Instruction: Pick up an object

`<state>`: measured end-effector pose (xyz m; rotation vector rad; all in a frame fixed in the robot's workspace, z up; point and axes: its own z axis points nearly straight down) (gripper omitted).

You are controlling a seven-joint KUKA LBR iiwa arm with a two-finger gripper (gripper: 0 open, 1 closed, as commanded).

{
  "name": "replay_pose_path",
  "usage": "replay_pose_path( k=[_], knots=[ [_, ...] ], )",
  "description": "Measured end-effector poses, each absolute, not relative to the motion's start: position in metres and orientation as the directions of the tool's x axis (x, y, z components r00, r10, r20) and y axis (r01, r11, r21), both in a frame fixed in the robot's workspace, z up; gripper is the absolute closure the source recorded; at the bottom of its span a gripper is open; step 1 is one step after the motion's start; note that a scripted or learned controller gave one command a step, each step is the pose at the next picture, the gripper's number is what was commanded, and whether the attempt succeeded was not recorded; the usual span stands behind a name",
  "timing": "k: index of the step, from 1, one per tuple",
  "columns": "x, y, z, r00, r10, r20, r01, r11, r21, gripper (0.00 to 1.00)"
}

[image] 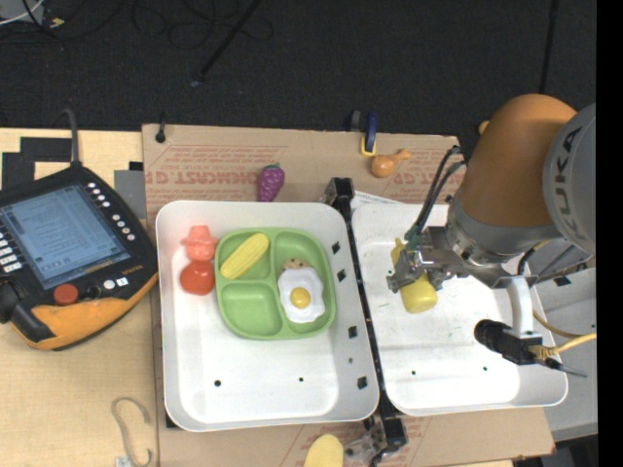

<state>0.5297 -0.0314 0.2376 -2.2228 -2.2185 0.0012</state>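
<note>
Jaws of the gripper [407, 272] cannot be read as open or closed, with the yellow object [420, 296] touching them at five o'clock in the right bin [487, 397].

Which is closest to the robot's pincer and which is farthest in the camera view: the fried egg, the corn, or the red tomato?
From the pincer, in the right bin:
1. Fried egg, in the right-hand compartment of the green tray, nearest.
2. Corn, in the tray's top-left compartment, farther left.
3. Red tomato, on the left bin's floor just left of the tray, farthest.
</note>
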Motion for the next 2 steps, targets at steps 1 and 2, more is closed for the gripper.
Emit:
replay_pose_path(
  k=[1, 2],
  knots=[
    [0.527, -0.032, 0.237, 0.006, 1.0, 0.001, 1.0, -0.006, -0.004, 1.0],
    [0.517, -0.03, 0.225, 0.003, 1.0, 0.0, 1.0, -0.003, -0.005, 1.0]
  ],
)
